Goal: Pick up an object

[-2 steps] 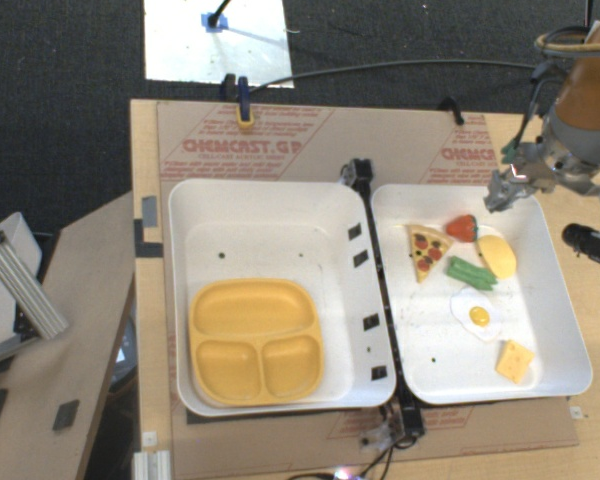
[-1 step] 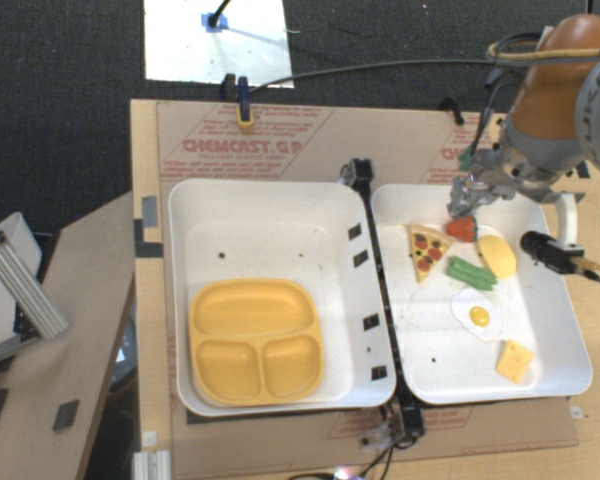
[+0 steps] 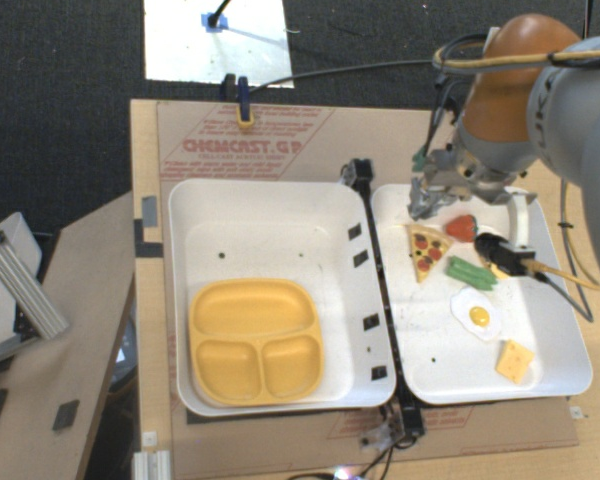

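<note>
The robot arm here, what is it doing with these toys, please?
The grey arm reaches into the right bin, its gripper low near the far end, just above the pizza slice. It holds nothing that I can see. A fried egg, cheese block, green piece and red piece lie nearby. The left bin holds a yellow tray.

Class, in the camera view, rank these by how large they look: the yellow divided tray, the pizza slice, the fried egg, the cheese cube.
1. Yellow plastic divided tray
2. Toy pizza slice and white fried egg: too alike to rank
3. Yellow cheese cube
</note>
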Tool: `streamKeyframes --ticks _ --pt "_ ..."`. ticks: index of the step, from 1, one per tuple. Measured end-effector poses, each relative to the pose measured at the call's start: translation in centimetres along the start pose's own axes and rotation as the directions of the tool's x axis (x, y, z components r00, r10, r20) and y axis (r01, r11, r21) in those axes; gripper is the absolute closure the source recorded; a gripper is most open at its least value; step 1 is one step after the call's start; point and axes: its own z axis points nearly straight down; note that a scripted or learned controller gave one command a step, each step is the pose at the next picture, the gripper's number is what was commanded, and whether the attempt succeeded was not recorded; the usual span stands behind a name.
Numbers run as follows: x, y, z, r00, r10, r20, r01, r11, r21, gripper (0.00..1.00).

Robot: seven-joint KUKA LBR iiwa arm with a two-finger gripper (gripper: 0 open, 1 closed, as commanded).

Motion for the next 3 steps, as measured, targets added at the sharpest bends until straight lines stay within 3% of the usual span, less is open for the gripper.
streamKeyframes --ticks 3 --pt "15.2 -0.4 -0.5 1.000 0.002 0.001 -0.002 1.000 -0.001 1.00"
